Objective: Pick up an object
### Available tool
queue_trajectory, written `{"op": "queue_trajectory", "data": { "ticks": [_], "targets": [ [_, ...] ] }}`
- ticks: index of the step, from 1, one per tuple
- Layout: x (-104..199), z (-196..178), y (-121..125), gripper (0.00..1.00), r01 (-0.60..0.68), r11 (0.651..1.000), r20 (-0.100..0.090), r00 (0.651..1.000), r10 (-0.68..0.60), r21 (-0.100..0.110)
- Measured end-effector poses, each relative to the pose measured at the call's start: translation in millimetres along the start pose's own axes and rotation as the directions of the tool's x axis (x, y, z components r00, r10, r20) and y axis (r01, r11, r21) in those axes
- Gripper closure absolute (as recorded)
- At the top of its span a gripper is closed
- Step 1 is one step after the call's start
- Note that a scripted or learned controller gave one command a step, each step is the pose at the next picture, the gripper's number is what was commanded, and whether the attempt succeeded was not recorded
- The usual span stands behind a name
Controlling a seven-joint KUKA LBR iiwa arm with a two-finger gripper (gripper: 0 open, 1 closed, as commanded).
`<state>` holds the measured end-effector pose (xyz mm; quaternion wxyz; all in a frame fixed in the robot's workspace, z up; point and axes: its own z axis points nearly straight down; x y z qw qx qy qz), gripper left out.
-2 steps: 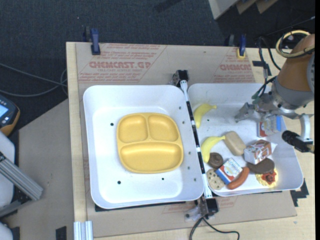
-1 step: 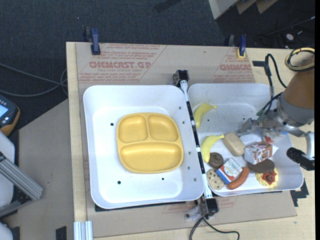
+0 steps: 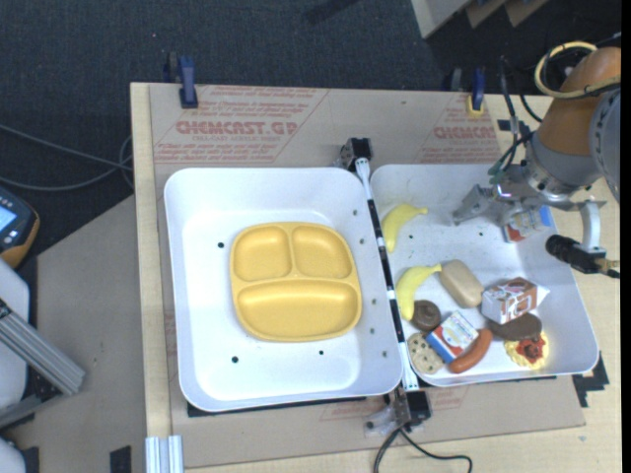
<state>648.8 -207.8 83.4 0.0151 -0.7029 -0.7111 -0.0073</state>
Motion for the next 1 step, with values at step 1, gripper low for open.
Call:
{"op": "queue_trajectory", "data": {
  "ticks": [1],
  "targets": [
    [-10.0,-66.5,-79.8,0.00,-0.012,1.000,0.028,1.000,0.012,-0.010]
  ]
}}
